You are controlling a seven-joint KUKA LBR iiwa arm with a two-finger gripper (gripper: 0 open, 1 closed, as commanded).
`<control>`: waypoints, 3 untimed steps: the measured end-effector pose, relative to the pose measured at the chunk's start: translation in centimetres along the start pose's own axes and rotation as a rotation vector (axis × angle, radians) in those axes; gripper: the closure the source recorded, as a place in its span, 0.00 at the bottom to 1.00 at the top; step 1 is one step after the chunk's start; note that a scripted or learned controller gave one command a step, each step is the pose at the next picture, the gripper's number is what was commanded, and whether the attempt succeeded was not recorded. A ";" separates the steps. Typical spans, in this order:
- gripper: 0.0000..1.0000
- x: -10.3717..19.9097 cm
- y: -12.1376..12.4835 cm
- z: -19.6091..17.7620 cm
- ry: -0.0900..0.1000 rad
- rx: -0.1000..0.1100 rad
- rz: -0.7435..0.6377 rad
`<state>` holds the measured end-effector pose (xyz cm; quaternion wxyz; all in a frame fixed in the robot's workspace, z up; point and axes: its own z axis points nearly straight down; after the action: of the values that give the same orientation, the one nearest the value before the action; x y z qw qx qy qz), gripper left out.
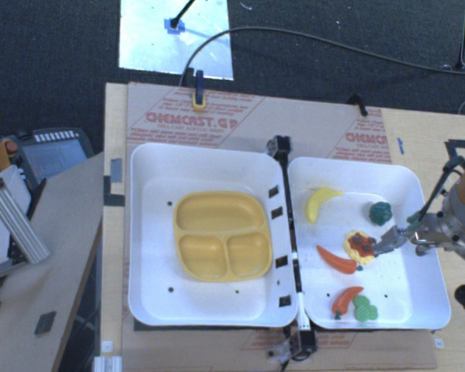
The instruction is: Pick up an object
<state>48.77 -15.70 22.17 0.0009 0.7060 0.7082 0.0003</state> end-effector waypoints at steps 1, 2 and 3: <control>0.00 0.3 0.4 3.9 0.001 0.000 0.002; 0.00 -0.3 0.3 9.6 0.001 0.000 0.002; 0.00 -0.2 0.4 13.7 0.001 0.001 0.002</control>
<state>49.24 -15.96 8.45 0.0002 0.7068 0.7075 0.0006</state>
